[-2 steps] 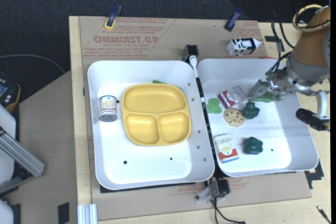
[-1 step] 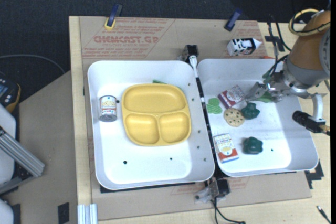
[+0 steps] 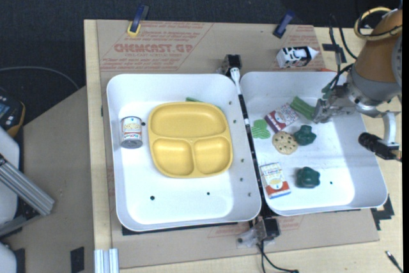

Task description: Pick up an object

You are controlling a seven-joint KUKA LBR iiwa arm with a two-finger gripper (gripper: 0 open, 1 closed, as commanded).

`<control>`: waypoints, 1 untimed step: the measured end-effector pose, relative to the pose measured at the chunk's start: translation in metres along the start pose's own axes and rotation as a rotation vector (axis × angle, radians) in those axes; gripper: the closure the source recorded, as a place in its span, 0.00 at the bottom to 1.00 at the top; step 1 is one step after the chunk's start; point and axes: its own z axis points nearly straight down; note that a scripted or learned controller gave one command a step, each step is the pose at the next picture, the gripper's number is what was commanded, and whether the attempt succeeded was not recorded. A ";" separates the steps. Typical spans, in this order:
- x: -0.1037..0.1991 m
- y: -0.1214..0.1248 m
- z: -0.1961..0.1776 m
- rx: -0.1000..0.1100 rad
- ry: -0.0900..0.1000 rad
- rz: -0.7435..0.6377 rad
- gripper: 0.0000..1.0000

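Green packet (image 3: 303,107) just beside the hand (image 3: 321,110)

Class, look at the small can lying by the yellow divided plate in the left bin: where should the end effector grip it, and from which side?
Grip the small can across its round body, coming straight down from above. It lies apart from the bin wall, with a gap to the yellow divided plate, so fingers likely fit on either side. Its curved sides may slip unless the grip is centred.
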 end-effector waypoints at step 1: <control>-0.004 0.001 -0.064 -0.005 -0.001 0.001 1.00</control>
